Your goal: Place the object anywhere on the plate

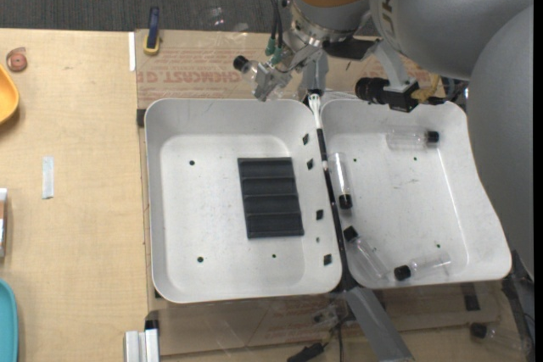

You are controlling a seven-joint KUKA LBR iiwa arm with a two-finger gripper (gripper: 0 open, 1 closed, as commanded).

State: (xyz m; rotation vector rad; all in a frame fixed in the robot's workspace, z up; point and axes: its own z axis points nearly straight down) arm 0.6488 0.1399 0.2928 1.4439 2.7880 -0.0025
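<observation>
Vial [341, 180] in right bin [475, 208]

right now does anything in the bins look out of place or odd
Yes. The black ridged plate lies alone in the left bin, while three clear tubes with black caps lie scattered in the right bin: one by the divider, one near the back, one at the front.

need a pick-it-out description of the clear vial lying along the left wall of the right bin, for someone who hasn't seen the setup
Start at the right bin of the two white bins. Along its left wall, beside the divider, lies a clear vial with a black cap, lengthwise, cap toward the near edge. The other vials sit at the far right and near edge; the ridged black plate is in the left bin.
</observation>
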